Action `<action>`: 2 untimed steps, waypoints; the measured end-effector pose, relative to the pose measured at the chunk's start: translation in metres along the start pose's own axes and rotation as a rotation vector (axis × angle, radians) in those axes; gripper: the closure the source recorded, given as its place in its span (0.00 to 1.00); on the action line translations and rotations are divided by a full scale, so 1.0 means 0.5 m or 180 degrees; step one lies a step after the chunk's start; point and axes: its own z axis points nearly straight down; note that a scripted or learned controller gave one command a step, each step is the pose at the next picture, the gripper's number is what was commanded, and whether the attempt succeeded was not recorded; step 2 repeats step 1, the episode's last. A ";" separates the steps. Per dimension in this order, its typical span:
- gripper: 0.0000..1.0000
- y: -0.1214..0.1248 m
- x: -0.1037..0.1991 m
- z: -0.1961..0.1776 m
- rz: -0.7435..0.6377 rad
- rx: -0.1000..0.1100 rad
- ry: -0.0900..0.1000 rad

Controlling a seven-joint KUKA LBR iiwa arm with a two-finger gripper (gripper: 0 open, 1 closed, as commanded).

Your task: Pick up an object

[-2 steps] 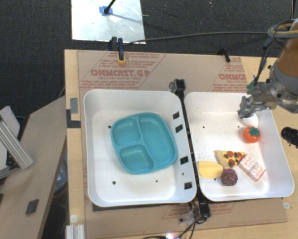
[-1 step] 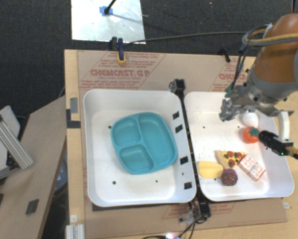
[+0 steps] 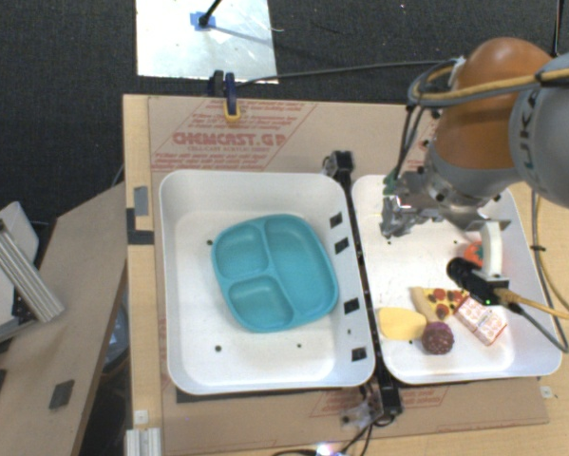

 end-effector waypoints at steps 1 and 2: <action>1.00 0.010 0.117 0.031 -0.0002 0.0003 0.0000; 1.00 0.010 0.117 0.031 -0.0002 0.0003 0.0000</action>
